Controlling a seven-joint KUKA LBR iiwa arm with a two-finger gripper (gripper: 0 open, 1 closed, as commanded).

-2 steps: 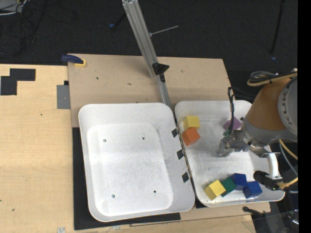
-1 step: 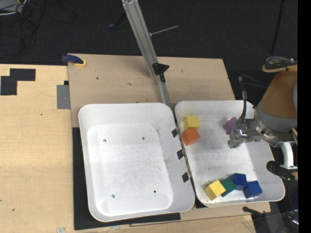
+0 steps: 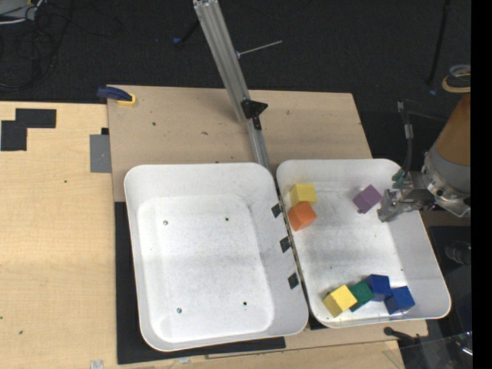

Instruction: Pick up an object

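Pincer (image 3: 390, 206) poised at the right bin's (image 3: 430, 252) far edge; its spread cannot be told.
Purple block (image 3: 368, 199) lies just left of it; a misjudged descent could nudge the block aside, or strike the rim.

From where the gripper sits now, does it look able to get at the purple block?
Probably yes. The gripper sits at the right bin's right side, just beside the purple block. The block lies alone on bare bin floor, apart from the yellow block and orange block, with nothing between.
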